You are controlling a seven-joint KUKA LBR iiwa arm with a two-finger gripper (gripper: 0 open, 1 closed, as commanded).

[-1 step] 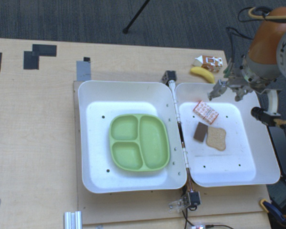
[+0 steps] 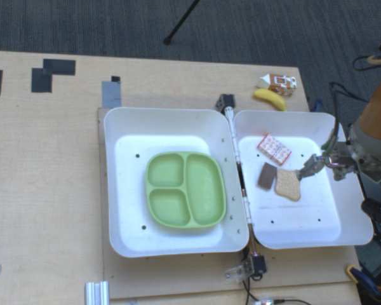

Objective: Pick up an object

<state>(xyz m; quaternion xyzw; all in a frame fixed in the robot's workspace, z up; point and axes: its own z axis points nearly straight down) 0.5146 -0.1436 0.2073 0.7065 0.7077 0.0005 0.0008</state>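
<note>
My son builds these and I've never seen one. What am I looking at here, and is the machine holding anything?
One camera looks down at a slant on a bench with two white bins. The grey arm reaches in from the right; its claw hangs over the right bin. That bin has a slice of bread, a brown block and a red patterned packet. The left bin holds a green divided plate. A banana lies on the bench behind. I see nothing between the claw's fingers.

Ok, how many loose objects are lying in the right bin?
3: a red patterned packet toward the back, a dark brown block mid-bin, and a bread slice touching its right side. The hand might hide something.
</note>
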